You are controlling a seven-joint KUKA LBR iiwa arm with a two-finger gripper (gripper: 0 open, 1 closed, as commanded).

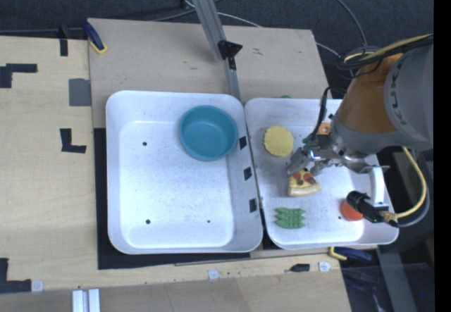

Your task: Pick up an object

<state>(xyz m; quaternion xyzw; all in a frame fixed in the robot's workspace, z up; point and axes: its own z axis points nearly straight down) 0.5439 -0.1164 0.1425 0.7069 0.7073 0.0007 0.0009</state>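
Pale wooden counter [42, 184], dark floor behind, and two shallow white bins side by side on it. Action is in the right-hand bin [366, 236], the one toward the counter's right edge. Look at the small toy pizza slice [304, 183], yellow crust with red dots, lying flat near the bin's middle: the claw [308, 160] sits right over its upper edge, likely lined up for a grab. Whether it is spread or pressed together, I cannot tell from up here, and nothing shows the slice gripped yet.

Just beyond lies a flat round yellow disc [278, 140]; toward the near rim, a green pea-pod toy [289, 216]; an orange-red piece [350, 209] sits toward the bin's right side. These lie apart, which leaves room to approach. Over in the left bin [123, 163], a blue plastic bowl [208, 132] stands upright, well clear.
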